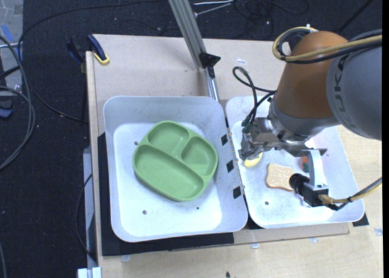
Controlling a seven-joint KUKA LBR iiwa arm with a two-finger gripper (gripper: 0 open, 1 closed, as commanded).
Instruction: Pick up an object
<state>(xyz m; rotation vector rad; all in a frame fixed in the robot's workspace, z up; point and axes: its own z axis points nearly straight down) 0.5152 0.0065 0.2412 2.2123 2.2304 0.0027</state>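
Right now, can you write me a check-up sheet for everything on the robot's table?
Surface: pale wooden bench bearing a left bin and a right bin, both shallow and white.
Job's things: green divided plate in the left bin; toast slice and small yellow thing in the right bin.
Clutter: blue-handled clamp at the bench's far left corner.
Grippers: hand low at the right bin's left side, just above the small yellow thing; grip cannot be told.
Cables: black cable loop beside the arm; floor cables.
Surroundings: dark floor; slanting grey metal pole.
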